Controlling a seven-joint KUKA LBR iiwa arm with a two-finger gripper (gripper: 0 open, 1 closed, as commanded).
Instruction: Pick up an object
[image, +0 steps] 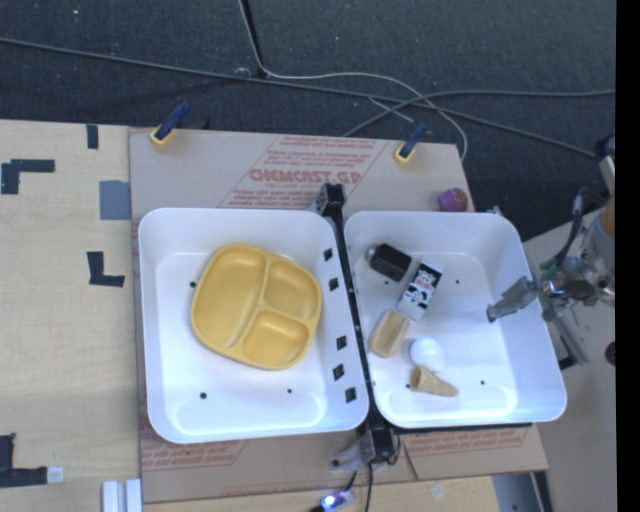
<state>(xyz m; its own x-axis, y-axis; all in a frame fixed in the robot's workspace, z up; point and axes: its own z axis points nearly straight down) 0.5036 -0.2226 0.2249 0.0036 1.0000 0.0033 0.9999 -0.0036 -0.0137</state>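
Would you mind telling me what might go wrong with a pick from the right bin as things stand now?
1. The black block, white carton, tan block, white ball and cone lie close together, so the tool may nudge neighbours or catch two.
2. The ball is round and touches the cone; it may well roll away.
3. The tool sits near the right bin's wall and could clip it when descending.

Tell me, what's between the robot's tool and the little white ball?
Just bare white floor of the right bin, seen from the camera view. The tool sits by the bin's right wall; the white ball lies lower left of it.
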